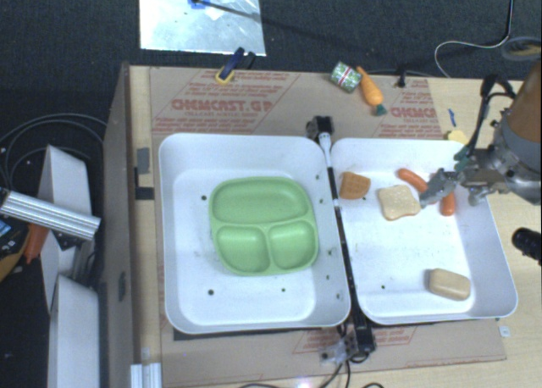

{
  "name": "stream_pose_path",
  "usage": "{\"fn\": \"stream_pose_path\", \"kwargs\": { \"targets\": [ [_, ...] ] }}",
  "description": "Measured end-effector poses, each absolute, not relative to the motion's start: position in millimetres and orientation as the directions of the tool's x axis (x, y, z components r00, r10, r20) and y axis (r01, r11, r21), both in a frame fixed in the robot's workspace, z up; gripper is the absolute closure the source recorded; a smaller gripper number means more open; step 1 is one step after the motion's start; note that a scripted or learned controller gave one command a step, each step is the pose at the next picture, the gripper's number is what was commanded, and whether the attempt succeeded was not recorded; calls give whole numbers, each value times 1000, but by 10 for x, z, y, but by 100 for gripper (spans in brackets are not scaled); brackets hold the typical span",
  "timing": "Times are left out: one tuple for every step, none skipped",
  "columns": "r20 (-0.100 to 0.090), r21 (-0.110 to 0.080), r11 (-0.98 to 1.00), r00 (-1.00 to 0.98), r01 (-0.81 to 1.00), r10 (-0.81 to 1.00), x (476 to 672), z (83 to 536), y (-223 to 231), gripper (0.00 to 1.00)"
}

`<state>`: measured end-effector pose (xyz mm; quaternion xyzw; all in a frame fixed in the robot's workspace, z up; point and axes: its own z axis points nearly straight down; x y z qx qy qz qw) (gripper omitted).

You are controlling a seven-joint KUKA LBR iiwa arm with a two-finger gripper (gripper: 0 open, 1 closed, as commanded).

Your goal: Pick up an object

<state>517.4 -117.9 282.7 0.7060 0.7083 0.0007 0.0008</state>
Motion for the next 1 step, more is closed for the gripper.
{"fn": "stream_pose_path", "kwargs": {
  "targets": [
    [-1, 3, 1, -1, 1000, 1000, 5764, 846, -1403, 0]
  ]
}}
